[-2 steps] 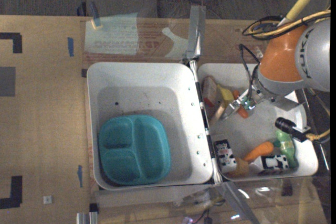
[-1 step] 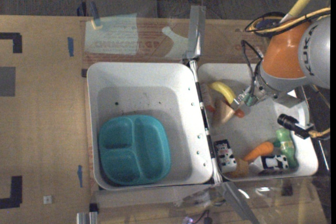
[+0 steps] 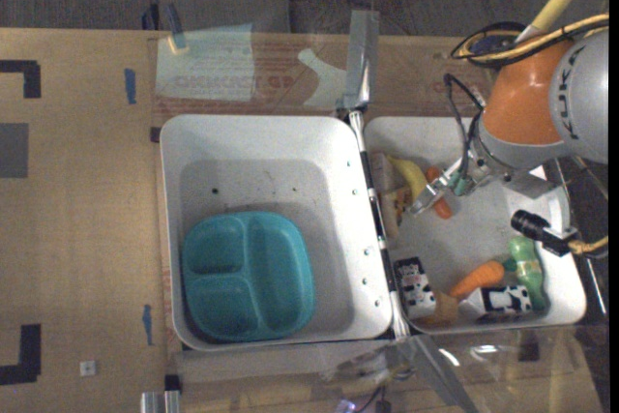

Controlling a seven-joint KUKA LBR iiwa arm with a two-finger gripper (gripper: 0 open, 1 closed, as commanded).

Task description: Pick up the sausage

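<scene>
The sausage [image 3: 442,205] is a small orange-red piece in the upper left part of the right bin [image 3: 571,309], just right of a yellow banana [image 3: 408,175]. My gripper [image 3: 437,191] is down in that bin, right over the sausage and covering its middle. One orange-red end shows below the gripper and a bit more shows above it. The view does not show whether the sausage is gripped.
The right bin also holds a tan item [image 3: 393,204] by its left wall, a carrot [image 3: 476,279], a green bottle [image 3: 528,268] and two black-and-white cartons [image 3: 410,285] [image 3: 504,301]. A teal divided plate [image 3: 248,276] lies in the left bin [image 3: 193,150].
</scene>
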